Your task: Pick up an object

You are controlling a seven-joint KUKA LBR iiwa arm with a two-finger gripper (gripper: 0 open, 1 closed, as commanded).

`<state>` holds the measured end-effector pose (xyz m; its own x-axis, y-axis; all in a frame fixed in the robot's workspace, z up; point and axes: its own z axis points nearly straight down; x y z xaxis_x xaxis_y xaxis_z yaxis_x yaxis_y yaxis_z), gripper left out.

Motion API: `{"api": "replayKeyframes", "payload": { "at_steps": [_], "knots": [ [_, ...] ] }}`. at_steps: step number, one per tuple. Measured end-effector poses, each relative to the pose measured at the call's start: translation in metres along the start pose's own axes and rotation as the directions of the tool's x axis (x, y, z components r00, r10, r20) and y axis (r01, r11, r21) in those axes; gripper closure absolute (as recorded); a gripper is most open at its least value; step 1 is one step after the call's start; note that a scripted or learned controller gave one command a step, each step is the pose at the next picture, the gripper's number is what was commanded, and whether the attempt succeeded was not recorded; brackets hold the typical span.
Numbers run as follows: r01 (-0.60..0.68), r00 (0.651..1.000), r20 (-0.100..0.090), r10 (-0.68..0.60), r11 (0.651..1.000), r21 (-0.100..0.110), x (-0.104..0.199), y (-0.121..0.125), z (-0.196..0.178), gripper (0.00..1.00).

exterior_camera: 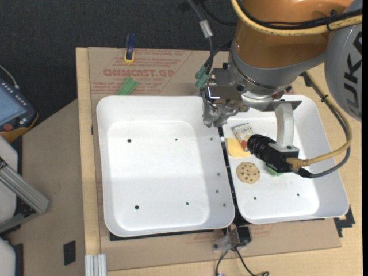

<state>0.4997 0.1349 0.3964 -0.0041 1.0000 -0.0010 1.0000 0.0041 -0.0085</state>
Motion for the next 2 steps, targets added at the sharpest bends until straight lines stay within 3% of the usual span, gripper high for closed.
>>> {"api": "replayKeyframes", "payload": {
  "at_steps": [1, 2],
  "knots": [
    [-0.008, 1.000, 0.000, 0.008, 1.000, -0.001, -0.034, -0.022, 0.040, 1.00],
    [-0.004, 1.000, 0.000, 0.004, 1.000, 0.000, -0.019, -0.021, 0.098, 1.00]
  ]
}}
